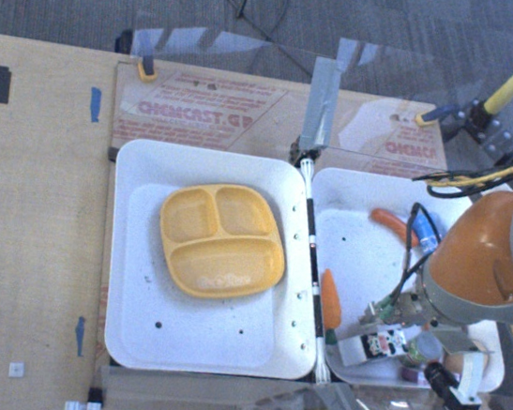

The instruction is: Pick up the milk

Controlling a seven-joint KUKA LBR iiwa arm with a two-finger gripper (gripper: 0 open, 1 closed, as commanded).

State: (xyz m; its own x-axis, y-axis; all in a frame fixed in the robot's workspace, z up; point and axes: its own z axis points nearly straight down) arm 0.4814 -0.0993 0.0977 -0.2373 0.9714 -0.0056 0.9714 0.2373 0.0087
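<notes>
Yellow plate (222,239), one, with three compartments, lies in the left of two white bins (130,229). In the right bin (357,232) we count two carrots (330,297), one by the left wall, one (391,221) near the back. Our end effector (387,339) sits low at the front of that bin; we cannot tell its grip or pick out the milk.

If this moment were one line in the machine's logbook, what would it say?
arm: low over right bin | carrots: in right bin | yellow plate: in left bin | milk: not identifiable
</notes>
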